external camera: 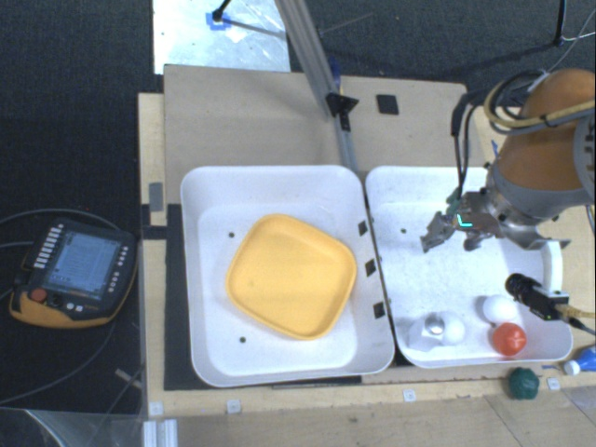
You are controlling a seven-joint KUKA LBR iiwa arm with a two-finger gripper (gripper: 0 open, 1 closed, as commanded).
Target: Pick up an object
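Nearest the camera, a dark green ball (522,383) lay on the surface (307,408) just outside the front right corner of the right bin (410,277), with a small blue thing (579,363) close to it at the frame's right edge; what the blue thing was could not be told.

Just inside that front corner of the right bin sat a red ball (508,339). A white ball (497,308) rested right behind it, the two touching or nearly so. To their left, along the bin's front wall, lay a small clear and silvery rounded thing (436,328), apart from both balls.

In the left bin (209,250) a yellow square plate (291,276) lay flat, turned slightly off the bin's walls and covering most of its floor.

Farther back in the right bin, the pincer (455,239) hung over the bare white floor, well clear of the balls. Its fingers (433,239) were spread apart, with nothing between them. The grey and orange arm (549,142) came in from the right.

Out on the dark floor to the left lay a hand-held control pad (73,268) with a lit screen. Beyond the bins, a small black square (388,104) sat on the tan board, and a slanted metal pole (312,40) rose from its far part.
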